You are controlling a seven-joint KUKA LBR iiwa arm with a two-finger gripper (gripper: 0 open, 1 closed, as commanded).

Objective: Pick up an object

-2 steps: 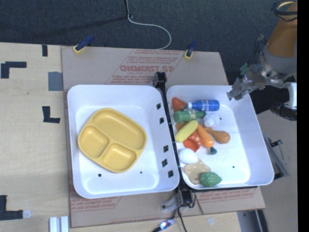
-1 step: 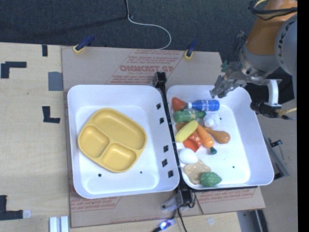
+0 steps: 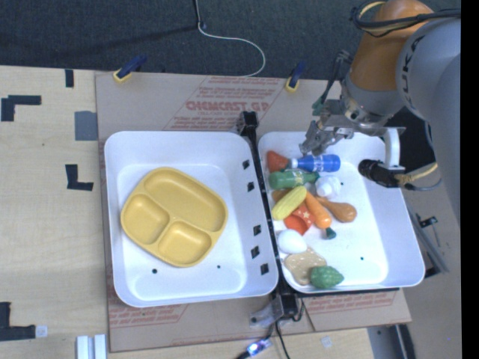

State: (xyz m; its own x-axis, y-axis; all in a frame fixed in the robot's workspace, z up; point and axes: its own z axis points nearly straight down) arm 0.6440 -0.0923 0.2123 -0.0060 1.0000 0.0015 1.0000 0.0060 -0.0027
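Nearest my camera, at the front of the right bin (image 3: 389, 264), sits a green broccoli-like toy (image 3: 326, 277) on a tan slice (image 3: 302, 261); I can't make out the slice's full outline beneath it. Behind them lies a white egg (image 3: 291, 241), then a heap of toy food along the bin's left wall: a yellow corn cob (image 3: 290, 201), an orange carrot (image 3: 317, 210), a red piece (image 3: 299, 221) mostly buried under those two, a brown drumstick (image 3: 343, 212) and a green vegetable (image 3: 292, 178).

At the back of the heap rests a blue bottle (image 3: 315, 164) with a white band, lying on its side. My hand (image 3: 320, 142) hangs just above it, close to its upper edge. From this slant its fingers merge into one dark shape, so I can't tell whether they are apart or together, nor whether they touch the bottle.

The left bin (image 3: 135, 275) holds a yellow divided plate (image 3: 174, 215).
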